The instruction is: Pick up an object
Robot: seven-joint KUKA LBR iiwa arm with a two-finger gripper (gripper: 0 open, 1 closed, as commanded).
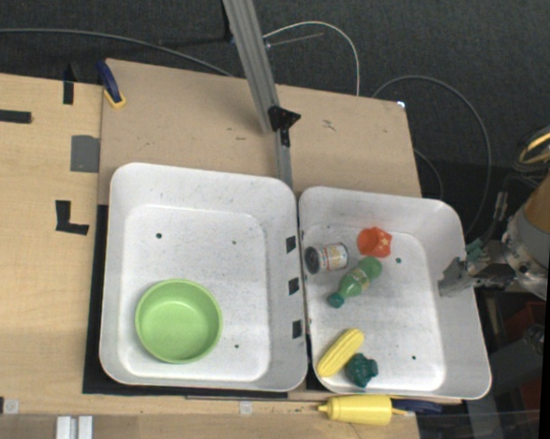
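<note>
The right bin [448,226] holds several small objects: an orange-red piece [375,241], a small silver can lying on its side [328,258], a green bottle [356,281], a yellow corn cob [340,350] and a dark green lump [362,369] beside it. My gripper [461,270] hangs at the right bin's right rim, well to the right of these objects, with nothing seen in it. The arm reaches in behind it from the right edge.
The left bin [136,195] holds a light green bowl [179,321] at its front left. A yellow bottle [363,410] lies on the bench just in front of the right bin. A grey pole [254,53] slants over the back of the bench.
</note>
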